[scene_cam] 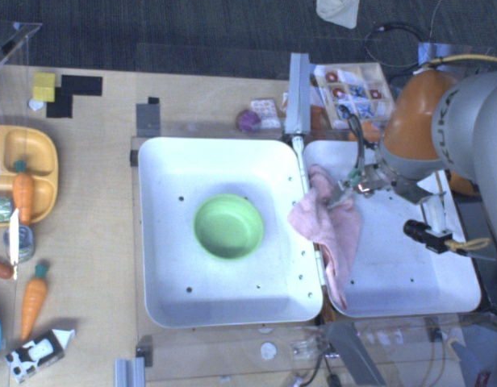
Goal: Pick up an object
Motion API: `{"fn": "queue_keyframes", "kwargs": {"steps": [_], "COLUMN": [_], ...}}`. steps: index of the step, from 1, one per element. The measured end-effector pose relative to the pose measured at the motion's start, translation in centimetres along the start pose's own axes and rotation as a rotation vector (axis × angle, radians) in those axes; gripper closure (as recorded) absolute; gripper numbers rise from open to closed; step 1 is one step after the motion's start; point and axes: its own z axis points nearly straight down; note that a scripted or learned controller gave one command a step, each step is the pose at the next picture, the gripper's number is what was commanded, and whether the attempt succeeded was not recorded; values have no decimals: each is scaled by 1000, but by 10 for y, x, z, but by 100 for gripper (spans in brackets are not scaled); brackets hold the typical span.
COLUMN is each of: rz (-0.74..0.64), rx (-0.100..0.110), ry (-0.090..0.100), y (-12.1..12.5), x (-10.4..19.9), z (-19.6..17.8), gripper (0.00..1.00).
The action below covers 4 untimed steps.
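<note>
1. We read the step as the grasp itself: the gripper (345, 193) sits low in the right bin (426, 285), right at the upper part of the pink cloth (329, 224).
2. The cloth lies draped over the divide between the two bins, most of it in the right bin and one fold reaching onto the rim of the left bin (168, 216).
3. The fingers look to touch the cloth's top edge, but we cannot tell whether they are spread or pinching fabric; the tips merge with the folds.
4. The green bowl (228, 226) rests well apart, in the middle of the left bin, untouched.
5. Next, we judge, comes a firm close on the fabric and a straight lift, high enough to free the trailing end from the rim; a thin pinch may slip.
6. A printed booklet (353, 91) lies on the worktop (87, 313) behind the right bin; its writing is too small to read. We see no legible brand.
</note>
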Motion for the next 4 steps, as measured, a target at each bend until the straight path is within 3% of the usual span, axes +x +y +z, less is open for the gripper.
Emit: {"fn": "queue_keyframes", "kwargs": {"steps": [1, 2, 3, 4], "rz": [-2, -2, -17, -105], "rx": [-8, -8, 4, 1], "ry": [0, 0, 4, 1], "y": [4, 4, 21, -43], "x": [1, 2, -6, -15], "z": [-13, -13, 2, 0], "gripper": [100, 0, 0, 0]}}
